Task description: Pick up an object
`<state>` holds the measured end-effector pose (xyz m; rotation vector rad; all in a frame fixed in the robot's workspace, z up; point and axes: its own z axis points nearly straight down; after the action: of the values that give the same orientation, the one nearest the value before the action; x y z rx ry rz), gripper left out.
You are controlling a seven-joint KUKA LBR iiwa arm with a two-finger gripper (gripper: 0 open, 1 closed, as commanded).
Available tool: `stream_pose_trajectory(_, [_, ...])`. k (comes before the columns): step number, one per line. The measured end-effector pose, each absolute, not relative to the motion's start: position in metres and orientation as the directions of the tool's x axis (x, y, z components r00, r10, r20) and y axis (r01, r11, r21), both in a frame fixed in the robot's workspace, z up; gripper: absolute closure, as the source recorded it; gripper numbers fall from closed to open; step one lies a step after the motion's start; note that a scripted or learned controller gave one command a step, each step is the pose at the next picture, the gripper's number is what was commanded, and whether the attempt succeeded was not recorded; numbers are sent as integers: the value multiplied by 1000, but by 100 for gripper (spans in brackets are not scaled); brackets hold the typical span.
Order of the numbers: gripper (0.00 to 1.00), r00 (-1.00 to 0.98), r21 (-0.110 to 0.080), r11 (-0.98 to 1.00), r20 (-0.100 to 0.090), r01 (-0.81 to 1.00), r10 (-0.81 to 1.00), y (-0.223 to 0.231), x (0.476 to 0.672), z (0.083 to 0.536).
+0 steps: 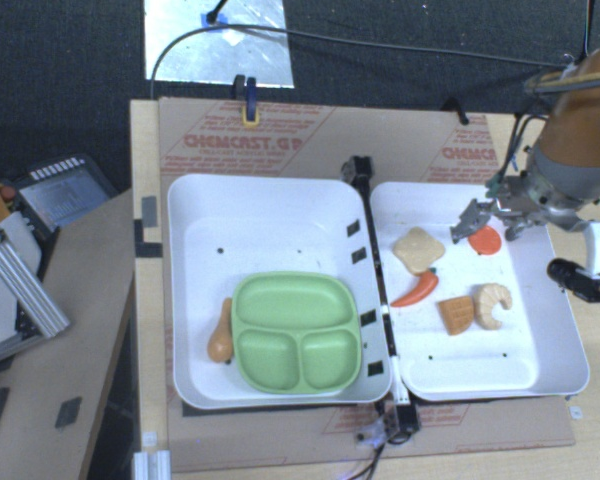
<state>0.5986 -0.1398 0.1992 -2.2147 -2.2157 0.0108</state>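
Bins: two, white, side by side on the bench. Left bin [195, 208] has two things: one green tray [295, 330] with three compartments, sitting toward the near side, and one tan wooden piece [221, 334] lying against the tray's left edge.

Right bin [550, 368] has five small food pieces:
- one pale bread-like slice [418, 249], upper left of the group
- one red-orange chili pepper [417, 289], just below the slice, nearly touching it
- one orange-brown wedge [457, 314], right of the pepper
- one cream curled piece [495, 304], touching the wedge's right side
- one red round piece [486, 241], toward the far side of the bin, apart from the other four

Arm comes in from the right, orange band visible at the top right. Gripper [485, 220] is over the far part of the right bin, right at the red round piece. Its grey fingers overlap the top edge of that piece. Can't tell how wide the fingers are spread or whether they have hold of anything; the metalwork is too jumbled from this angle. Red piece looks to be down at bin-floor level.

One clamp [249, 99] at the far edge of the brown board under the bins.
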Motion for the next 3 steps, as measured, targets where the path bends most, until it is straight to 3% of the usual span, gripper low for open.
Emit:
stream_pose_trajectory(1, [0, -3, 1, 3, 0, 1000, 1000, -139, 602, 206])
stream_pose_trajectory(3, [0, -2, -2, 2, 0, 1000, 1000, -132, 602, 101])
